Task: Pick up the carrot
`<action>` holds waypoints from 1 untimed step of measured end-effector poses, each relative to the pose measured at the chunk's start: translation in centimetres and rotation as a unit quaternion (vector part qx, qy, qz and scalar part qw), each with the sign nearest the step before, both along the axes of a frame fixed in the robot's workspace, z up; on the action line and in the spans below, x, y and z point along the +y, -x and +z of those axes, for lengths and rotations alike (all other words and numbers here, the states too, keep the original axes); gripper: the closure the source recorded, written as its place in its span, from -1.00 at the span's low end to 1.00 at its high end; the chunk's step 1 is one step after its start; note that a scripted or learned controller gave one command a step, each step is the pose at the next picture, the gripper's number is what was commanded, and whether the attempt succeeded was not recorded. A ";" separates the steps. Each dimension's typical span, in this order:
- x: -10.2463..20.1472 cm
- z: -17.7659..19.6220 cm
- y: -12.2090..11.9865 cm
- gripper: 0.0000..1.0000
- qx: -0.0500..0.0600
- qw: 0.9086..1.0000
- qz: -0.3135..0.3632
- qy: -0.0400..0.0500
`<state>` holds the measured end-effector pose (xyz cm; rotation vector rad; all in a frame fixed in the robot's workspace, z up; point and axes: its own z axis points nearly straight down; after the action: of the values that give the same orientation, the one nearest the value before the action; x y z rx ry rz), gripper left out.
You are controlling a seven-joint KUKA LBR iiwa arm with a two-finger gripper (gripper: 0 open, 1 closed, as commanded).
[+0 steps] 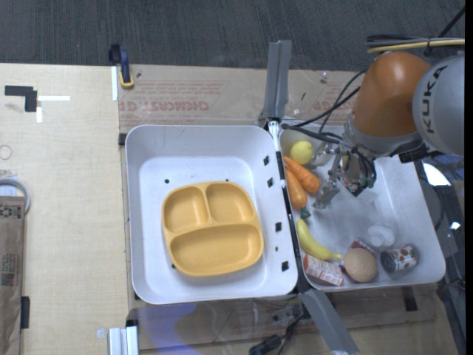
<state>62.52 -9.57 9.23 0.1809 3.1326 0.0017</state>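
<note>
The arm [403, 98] leans in over the right bin [414, 220], and its pincer [336, 180] hangs low just beside the carrot [303, 174]. From here I cannot tell whether it is clenched or released; cables and metal crowd that spot. Nothing sits visibly in its grip. The carrot lies against the left wall of that bin, toward the far corner, slanting, with a second orange piece [296, 192] just beside it and a lemon [301, 151] near its far end. Along the same wall toward the near edge lies a banana [314, 244]. In the near part of the bin sit a red-and-white packet [324, 271], a round brownish item [361, 265] and a small printed can [400, 258]. The left bin [148, 198] holds a yellow divided plate [213, 228] at its middle, both bins resting side by side on the counter [59, 198].
</note>
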 end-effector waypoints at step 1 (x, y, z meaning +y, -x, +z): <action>-0.1 1.0 -0.1 1.00 -0.002 1.000 -0.003 -0.001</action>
<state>62.63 -9.64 10.20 0.1897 3.1282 0.0054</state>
